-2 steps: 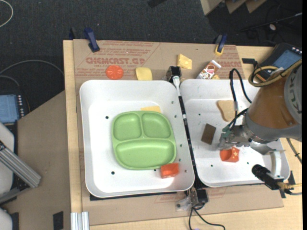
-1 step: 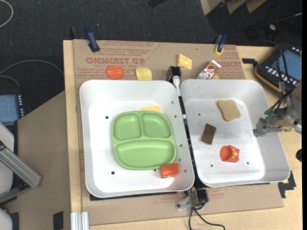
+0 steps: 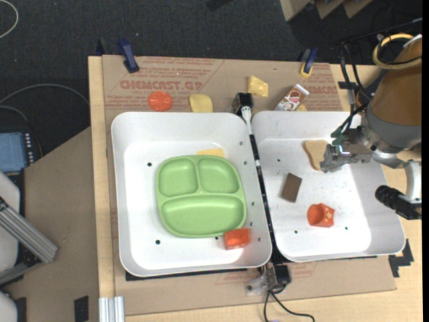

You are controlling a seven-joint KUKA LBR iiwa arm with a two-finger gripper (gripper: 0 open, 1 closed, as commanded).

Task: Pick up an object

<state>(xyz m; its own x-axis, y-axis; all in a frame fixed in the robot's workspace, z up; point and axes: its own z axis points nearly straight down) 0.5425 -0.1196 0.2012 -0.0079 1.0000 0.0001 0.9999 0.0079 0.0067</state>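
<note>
My gripper [image 3: 330,160] hangs over the far part of the right bin [image 3: 375,237], its tip right beside a tan flat piece [image 3: 313,152] lying on the bin floor. A brown block [image 3: 291,187] rests near the bin's middle, and an orange-red object [image 3: 321,215] sits closer to the front. In the left bin [image 3: 134,200] a green divided plate [image 3: 200,195] lies flat, with an orange block [image 3: 236,238] at its front right and a pale yellow piece [image 3: 210,153] peeking out behind it.
On the cardboard behind the bins lie an orange disc [image 3: 160,100], a yellow lump [image 3: 200,103], a yellow wedge [image 3: 258,86], a small red-and-white packet [image 3: 291,99] and a black object [image 3: 242,102]. Blue clamps [image 3: 127,55] hold the board's far edge.
</note>
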